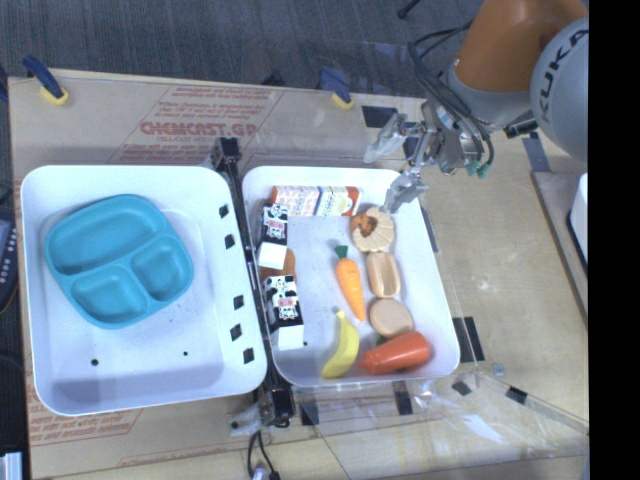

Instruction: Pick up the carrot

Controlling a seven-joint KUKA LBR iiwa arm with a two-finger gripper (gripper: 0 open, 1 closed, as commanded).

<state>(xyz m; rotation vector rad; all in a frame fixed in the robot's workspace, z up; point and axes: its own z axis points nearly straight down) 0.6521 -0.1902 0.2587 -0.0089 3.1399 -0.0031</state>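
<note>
We see the smooth, tapered orange carrot (350, 284) lying in the right bin (432, 268) between a yellow banana (343, 348) and bread pieces. The metal gripper (398, 168) hovers above the bin's far rim, fingers spread, holding nothing, well apart from the carrot.

Divided plate (118, 258) in left bin (60, 388), carrot (350, 284) in right bin (437, 268), left of bread roll (383, 273)

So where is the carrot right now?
The carrot lies in the right bin, near its middle, left of the bread roll and above the banana.
</note>
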